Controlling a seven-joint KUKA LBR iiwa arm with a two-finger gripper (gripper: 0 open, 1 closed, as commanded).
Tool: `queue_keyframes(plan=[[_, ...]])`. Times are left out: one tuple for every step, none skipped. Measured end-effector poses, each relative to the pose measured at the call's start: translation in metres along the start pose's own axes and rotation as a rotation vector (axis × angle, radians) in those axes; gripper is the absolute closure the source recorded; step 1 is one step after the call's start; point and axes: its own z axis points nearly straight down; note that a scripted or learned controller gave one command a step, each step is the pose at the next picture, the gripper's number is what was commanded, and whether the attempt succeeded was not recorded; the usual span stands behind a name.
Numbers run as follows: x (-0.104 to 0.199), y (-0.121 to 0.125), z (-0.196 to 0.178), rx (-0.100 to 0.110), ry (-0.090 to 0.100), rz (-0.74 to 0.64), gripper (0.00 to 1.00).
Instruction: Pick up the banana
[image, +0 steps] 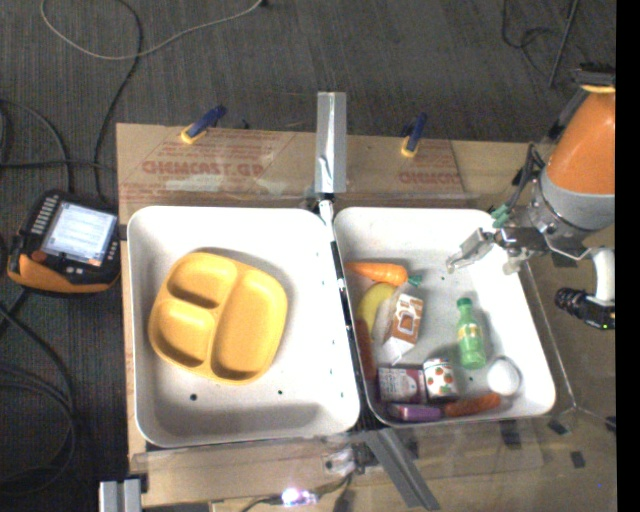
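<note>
Two white bins on a cardboard-topped table, dark carpet and cables around.

The hand (478, 249) hovers over the right bin (540, 345), grip unclear (too small). The banana (374, 303) lies under one carrot (378, 271), beside one green bottle (470, 333); a yellow tray (219, 315) fills the left bin (150, 400).

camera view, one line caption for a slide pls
Gripper above the right bin, apart from the banana lying by the carrot; yellow tray in the left bin.

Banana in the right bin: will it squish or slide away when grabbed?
The banana looks like smooth toy plastic, so probably stiff and a bit slippery. It lies wedged between the carrot and a small carton, so it likely won't roll.
</note>
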Motion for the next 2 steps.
queue_keyframes(plan=[[0.0019,0.0009,-0.0084,0.001,0.002,-0.003,1.00],[0.0019,0.0008,-0.0083,0.001,0.002,-0.003,0.00]])
